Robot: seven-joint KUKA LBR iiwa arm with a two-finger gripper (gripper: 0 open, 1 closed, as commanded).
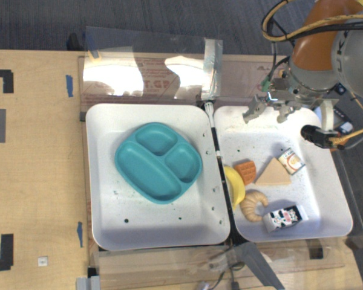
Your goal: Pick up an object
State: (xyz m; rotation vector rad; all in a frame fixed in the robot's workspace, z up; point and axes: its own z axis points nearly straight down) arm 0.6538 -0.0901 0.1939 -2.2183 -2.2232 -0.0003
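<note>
A: Reading from the frame's left, the left bin (103, 162) holds one teal divided plate (159, 161), lying flat, centre-left of frame. Nothing else in it.

B: And the right bin (327, 219)?

A: Cluster in its lower half, right of centre. Against the left wall: a banana (234, 185), with an orange block (247, 170) just beside it and a croissant-like pastry (253, 204) touching the banana's lower end. Further right: a tan wedge (274, 173), a small carton (290, 161) near its upper corner, and a black-and-white carton (284, 217) lying on its side lower down.

B: Pincer?

A: The gripper (267, 112) hangs over the bin's upper edge, upper right of frame, fingers spread apart, nothing between them. Well apart from the cluster.

B: Best candidate?

A: My judgement: the small carton. Probably light and stiff, flat sides, stands a bit clear of its neighbours. Take it across the two broad faces. The banana looks smooth and curved, likely to slip; the pastry is crowded by its neighbours.

B: Risk?

A: A finger nudging the wedge on descent.
</note>
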